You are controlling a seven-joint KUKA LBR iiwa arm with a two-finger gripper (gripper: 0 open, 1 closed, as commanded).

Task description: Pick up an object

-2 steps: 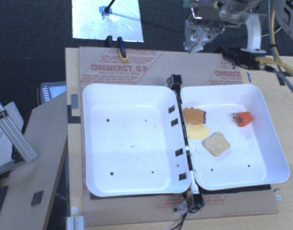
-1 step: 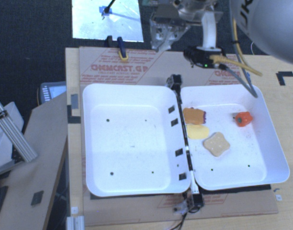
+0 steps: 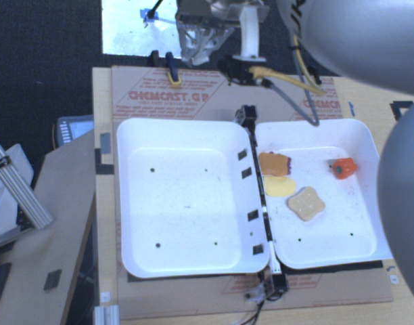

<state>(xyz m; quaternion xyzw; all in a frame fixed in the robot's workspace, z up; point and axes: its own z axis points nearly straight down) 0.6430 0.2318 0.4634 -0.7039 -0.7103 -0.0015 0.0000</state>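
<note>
Camera view: I see gripper [image 3: 197, 49] high above back edge of bench, nothing between fingers, jaw state unclear. Four objects lie in right bin [image 3: 359, 239]; toast piece [image 3: 306, 204] near middle. I judge pick not started.

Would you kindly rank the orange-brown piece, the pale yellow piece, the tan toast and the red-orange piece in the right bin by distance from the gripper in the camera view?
Measured from the gripper, above the bins' far edge:
1. Orange-brown piece, by the right bin's left wall.
2. Pale yellow piece, just in front of it.
3. Tan toast, nearer the bin's middle, and the red-orange piece, toward its right side: too close to call.
</note>
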